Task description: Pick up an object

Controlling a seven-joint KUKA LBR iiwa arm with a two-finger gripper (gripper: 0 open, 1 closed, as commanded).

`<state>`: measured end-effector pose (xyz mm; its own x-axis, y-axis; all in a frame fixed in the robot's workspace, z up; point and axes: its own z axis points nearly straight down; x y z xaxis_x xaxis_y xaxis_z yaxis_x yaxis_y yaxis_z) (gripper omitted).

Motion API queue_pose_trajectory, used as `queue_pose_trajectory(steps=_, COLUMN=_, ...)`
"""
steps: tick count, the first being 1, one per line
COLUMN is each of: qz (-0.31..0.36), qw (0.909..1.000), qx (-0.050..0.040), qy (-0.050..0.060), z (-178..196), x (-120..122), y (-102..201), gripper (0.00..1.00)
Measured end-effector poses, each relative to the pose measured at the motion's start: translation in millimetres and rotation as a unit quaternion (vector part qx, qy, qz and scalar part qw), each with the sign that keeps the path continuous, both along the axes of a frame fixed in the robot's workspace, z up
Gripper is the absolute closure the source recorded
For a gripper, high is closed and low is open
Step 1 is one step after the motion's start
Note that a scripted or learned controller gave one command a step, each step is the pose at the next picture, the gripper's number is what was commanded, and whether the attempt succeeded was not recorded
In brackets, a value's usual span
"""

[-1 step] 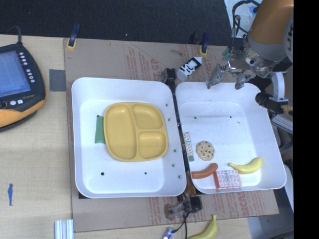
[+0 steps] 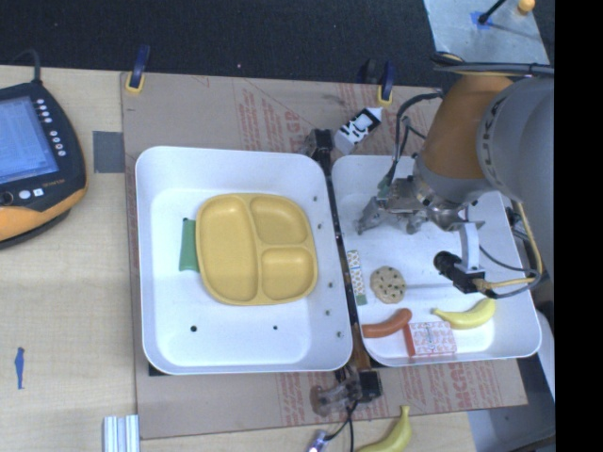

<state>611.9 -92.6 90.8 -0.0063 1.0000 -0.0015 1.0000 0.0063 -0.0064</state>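
Several easy targets: round brown chocolate-chip cookie (image 2: 387,283), orange-red plastic hot dog (image 2: 387,323), small yellow plastic banana (image 2: 466,314). Claw (image 2: 382,217) state: cannot tell. Best: centre over cookie, descend straight.

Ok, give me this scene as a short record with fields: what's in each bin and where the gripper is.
left bin: yellow divided plate, green item partly under its left edge
right bin: cookie, hot dog, banana, red-and-white packet
gripper: low over the right bin's far end, nothing seen between its fingers
outside bins: second banana at the near edge
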Motion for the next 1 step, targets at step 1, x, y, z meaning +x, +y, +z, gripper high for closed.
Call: queue_pose_trajectory(steps=1, qz=0.0, qw=1.0, qx=0.0004, qy=-0.001, z=103.6, x=-93.9, y=35.3, gripper=0.0)
